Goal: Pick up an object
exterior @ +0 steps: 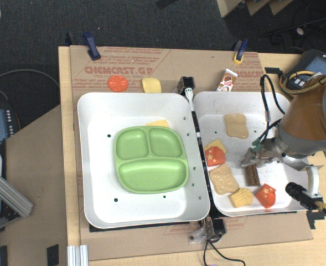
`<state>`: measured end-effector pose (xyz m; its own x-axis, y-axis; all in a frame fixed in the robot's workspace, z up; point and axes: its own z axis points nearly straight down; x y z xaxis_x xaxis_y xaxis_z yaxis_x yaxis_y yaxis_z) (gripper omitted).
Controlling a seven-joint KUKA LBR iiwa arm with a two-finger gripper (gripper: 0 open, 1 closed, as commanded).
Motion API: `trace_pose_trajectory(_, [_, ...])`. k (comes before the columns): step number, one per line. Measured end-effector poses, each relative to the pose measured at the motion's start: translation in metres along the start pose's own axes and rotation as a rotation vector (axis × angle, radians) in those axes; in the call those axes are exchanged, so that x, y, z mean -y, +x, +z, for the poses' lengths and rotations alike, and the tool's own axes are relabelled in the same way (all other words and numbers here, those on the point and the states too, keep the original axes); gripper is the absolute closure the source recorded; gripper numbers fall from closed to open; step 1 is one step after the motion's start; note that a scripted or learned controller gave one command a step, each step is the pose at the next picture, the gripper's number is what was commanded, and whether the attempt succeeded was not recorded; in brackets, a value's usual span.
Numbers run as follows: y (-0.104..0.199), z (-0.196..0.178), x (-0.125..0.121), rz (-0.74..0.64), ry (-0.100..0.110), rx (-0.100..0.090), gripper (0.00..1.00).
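Two bins on the tabletop (74, 148). Right bin (273, 101) holds toy food; gripper (253, 158) hangs just above the brown bar (252, 175). Jaws' state: cannot tell. Bar looks light, stiff, narrow; best pinched across its short sides. Left bin (96, 115) holds a green tray (150, 159).

a: is it bright?

b: yes, the light comes from up high and it is even. the two white bins (96, 204) look very bright, almost washed out, with no hard shiny spots

a: any shadows?

b: only soft ones. there is a thin dark one under the green plate (150, 159) and a little one under the arm (309, 121). the floor (35, 21) at the top is dark and dim

a: is it sharp?

b: not very. it is a bit grainy, and the red words on the board (118, 70) look fuzzy. the small food pieces have soft edges
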<state>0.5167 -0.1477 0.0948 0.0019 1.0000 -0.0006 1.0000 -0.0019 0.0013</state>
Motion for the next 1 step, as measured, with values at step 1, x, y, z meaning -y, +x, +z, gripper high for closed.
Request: trace_pose_trajectory(1, [0.0688, -0.0963, -0.0694, -0.011, -0.013, 0.000, 1.00])
